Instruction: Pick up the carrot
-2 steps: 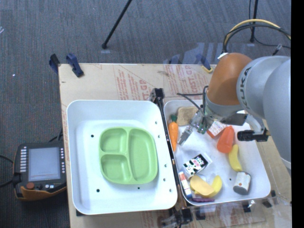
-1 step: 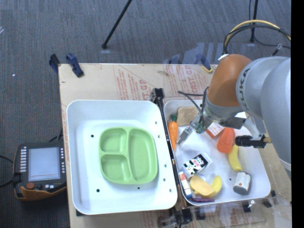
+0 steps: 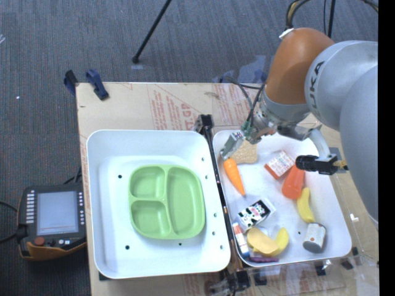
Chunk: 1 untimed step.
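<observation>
The arm (image 3: 345, 85) runs off the right side of the shot, so most of it is cut off, and its wrist covers the back edge of the right bin (image 3: 342, 227). The gripper (image 3: 237, 142) is too small and blurry to read, and a purple thing (image 3: 264, 259) at that bin's front edge sits mostly tucked under the yellow piece (image 3: 264, 242).

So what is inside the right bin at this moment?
The right bin holds the carrot, a cracker beside the gripper, an orange bottle, a banana, a cow-print carton and a can. The arm covers its far right corner.
</observation>
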Each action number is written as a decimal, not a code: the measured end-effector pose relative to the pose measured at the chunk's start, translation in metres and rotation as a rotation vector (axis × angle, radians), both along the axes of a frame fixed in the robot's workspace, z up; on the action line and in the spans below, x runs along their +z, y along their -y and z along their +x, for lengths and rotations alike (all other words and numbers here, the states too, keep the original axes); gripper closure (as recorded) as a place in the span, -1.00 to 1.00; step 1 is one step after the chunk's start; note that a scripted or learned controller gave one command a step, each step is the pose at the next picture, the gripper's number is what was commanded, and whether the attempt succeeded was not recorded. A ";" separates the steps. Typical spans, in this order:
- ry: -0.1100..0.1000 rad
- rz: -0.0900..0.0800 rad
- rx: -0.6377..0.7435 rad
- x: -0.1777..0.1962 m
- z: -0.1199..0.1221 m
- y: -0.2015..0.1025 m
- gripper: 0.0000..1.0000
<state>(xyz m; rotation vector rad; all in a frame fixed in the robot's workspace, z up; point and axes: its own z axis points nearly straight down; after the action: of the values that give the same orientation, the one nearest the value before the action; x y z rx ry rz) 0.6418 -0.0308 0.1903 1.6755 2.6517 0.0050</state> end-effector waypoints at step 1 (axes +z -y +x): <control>-0.020 -0.002 -0.098 -0.091 -0.059 0.077 -1.00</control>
<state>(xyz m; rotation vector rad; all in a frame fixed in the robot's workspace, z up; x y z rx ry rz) 0.5829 -0.1077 0.0996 1.8127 2.5788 -0.0140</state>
